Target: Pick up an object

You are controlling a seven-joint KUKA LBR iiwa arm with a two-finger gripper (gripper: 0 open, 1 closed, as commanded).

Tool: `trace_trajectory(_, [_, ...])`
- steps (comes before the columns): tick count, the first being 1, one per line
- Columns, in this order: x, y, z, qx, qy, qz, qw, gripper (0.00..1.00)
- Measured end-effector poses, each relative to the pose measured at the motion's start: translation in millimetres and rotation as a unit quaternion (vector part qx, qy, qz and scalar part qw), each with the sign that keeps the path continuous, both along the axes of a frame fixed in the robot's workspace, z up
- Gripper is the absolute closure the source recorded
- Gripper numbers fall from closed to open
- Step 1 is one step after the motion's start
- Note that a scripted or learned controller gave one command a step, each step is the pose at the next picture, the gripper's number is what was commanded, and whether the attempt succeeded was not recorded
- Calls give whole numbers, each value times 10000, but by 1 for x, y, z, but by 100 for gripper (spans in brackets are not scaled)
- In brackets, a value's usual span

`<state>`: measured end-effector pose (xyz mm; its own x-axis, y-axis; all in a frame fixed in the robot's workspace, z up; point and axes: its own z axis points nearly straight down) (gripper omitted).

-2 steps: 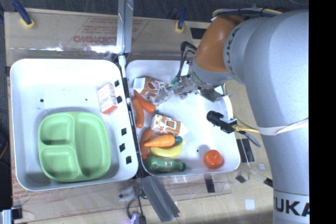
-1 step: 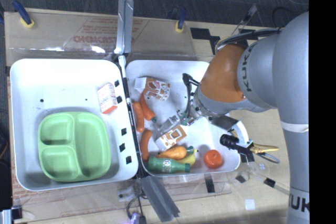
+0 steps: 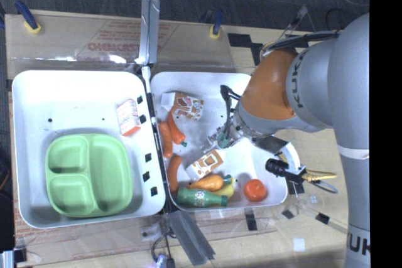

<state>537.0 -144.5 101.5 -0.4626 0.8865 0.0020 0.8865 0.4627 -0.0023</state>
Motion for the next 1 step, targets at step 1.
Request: trace_trajectory(1, [-4,-38,40,-4,-14,-96,10000,100])
